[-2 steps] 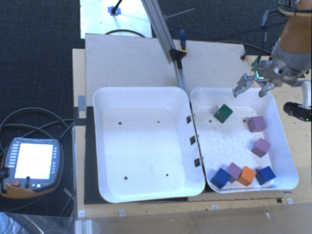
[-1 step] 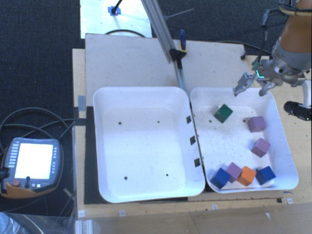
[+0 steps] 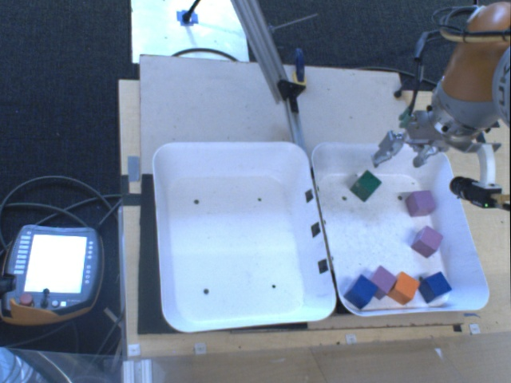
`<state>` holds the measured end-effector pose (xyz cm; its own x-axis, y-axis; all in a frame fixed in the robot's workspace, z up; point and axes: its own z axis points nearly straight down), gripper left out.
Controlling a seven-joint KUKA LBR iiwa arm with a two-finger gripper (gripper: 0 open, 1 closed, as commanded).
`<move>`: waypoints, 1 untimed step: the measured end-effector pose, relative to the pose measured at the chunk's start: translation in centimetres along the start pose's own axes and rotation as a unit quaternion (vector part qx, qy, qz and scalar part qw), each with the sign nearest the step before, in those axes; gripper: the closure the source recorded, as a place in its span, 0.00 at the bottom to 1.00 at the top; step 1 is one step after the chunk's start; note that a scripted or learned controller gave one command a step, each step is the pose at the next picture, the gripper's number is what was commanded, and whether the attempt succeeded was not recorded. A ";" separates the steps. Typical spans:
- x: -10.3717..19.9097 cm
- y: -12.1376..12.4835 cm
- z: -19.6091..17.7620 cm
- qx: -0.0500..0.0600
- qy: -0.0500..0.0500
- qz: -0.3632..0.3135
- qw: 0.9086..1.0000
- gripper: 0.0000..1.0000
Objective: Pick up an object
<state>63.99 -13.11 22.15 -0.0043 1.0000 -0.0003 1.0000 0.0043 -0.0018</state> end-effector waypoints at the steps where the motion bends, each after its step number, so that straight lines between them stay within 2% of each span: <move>1: -0.2 -0.3 4.2 0.000 0.000 0.001 1.000 0.00</move>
<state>63.71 -13.32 17.94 -0.0024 1.0000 -0.0002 1.0000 0.0024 -0.0023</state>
